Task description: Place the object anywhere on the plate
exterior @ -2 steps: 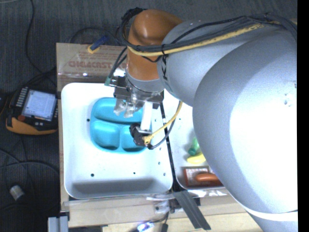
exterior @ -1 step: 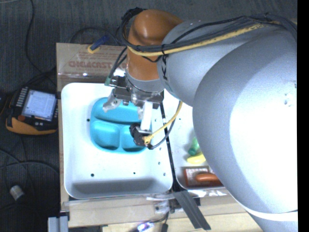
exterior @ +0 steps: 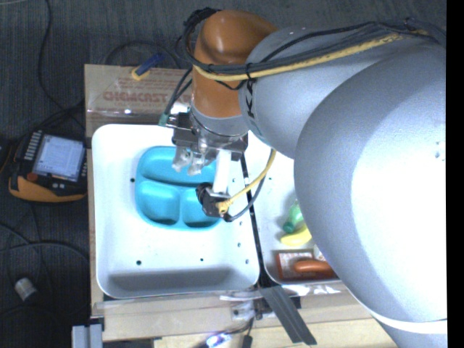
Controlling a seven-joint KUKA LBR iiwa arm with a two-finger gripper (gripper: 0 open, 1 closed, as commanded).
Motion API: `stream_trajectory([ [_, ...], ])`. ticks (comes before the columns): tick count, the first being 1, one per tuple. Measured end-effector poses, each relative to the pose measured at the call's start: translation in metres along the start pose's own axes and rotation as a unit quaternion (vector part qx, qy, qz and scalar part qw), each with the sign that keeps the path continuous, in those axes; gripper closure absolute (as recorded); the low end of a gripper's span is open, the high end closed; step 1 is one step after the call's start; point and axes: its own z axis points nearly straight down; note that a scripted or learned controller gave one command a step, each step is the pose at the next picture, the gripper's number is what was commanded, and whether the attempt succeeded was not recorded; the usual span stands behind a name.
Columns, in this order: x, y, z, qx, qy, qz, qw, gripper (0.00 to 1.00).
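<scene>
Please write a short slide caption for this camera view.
Gripper above the blue divided plate in the left white bin; toy food items lie in the right bin.

plate (exterior: 163,194): glossy blue plastic | bin (exterior: 116,259): smooth white plastic | arm (exterior: 377,158): matt grey shell, orange band

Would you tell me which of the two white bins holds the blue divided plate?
The left white bin, under the gripper, holds the blue divided plate; the right white bin holds small toy foods.
</scene>
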Motion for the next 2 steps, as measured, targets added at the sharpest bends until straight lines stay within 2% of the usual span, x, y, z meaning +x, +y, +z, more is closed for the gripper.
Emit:
stream_trajectory([
  [1,0.0,0.0,0.0001,0.0,0.0,0.0,1.0,0.0],
  [2,-0.0005,-0.0003,-0.0073,0.003,-0.001,0.0,1.0,1.0],
])
